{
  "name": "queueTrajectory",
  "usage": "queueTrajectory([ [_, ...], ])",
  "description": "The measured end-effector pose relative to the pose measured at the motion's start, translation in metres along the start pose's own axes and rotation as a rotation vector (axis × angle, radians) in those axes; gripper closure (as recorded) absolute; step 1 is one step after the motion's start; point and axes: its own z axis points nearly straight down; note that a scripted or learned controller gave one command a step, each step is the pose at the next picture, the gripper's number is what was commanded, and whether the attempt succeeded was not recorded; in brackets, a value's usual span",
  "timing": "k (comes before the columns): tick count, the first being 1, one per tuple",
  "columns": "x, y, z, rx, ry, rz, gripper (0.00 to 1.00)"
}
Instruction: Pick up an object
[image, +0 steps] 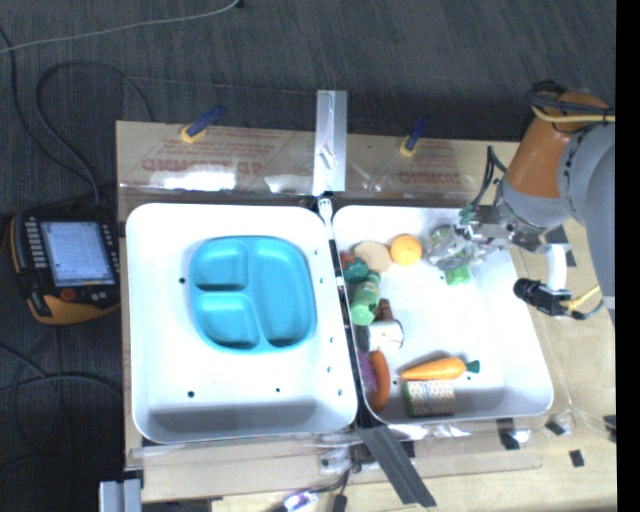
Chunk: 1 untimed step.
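The gripper (462, 250) hangs low over the upper part of the right bin (520, 330), and I cannot tell its state from here. A small green piece (458, 272) sits right beneath it, likely the target. Just to its left lies an orange ball (405, 249), then a beige lump (371, 256). Farther down rests a carrot (436, 368); farthest left, the blue tray (250, 292).

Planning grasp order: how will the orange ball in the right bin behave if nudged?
The orange ball looks round and smooth, so it will probably roll. The tan piece touching its left side may stop it that way. Likely light.
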Motion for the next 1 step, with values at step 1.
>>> queueTrajectory([
  [1,0.0305,0.0267,-0.0698,0.015,-0.001,0.051,1.00],
])
